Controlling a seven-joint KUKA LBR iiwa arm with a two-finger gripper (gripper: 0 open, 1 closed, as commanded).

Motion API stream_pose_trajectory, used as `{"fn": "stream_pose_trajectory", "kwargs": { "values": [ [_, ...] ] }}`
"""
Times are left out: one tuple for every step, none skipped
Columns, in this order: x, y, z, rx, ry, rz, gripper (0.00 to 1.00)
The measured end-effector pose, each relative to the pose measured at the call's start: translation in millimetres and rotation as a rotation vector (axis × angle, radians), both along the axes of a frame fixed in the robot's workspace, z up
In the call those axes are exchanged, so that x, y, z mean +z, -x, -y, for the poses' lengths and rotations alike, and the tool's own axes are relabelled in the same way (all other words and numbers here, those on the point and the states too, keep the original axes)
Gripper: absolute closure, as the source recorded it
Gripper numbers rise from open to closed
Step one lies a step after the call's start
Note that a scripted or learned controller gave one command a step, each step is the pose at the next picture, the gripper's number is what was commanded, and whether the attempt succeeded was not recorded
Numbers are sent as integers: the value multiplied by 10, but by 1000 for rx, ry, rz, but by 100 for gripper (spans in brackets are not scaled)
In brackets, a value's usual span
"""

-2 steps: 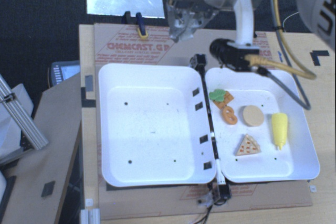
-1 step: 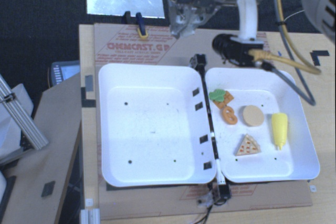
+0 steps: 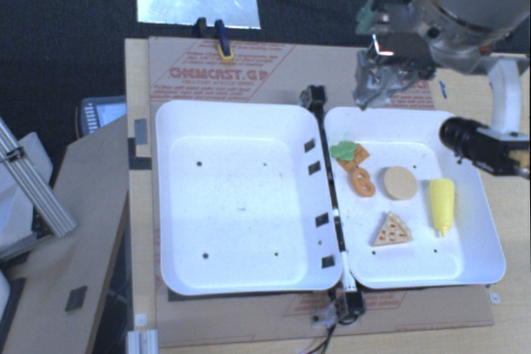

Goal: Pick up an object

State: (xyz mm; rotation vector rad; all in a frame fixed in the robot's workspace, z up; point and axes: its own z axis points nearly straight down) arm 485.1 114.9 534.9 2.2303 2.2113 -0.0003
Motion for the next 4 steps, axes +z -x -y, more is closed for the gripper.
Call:
{"fn": "stream_pose_trajectory", "kwargs": {
  "values": [
    [-9, -509, -456, 14, -1, 1, 100],
    [-5, -783, -1141, 18, -3, 2, 100],
    [-476, 14, -532, 7, 0, -4, 100],
    [31, -169, -882, 15, -5, 7, 100]
  ]
}}
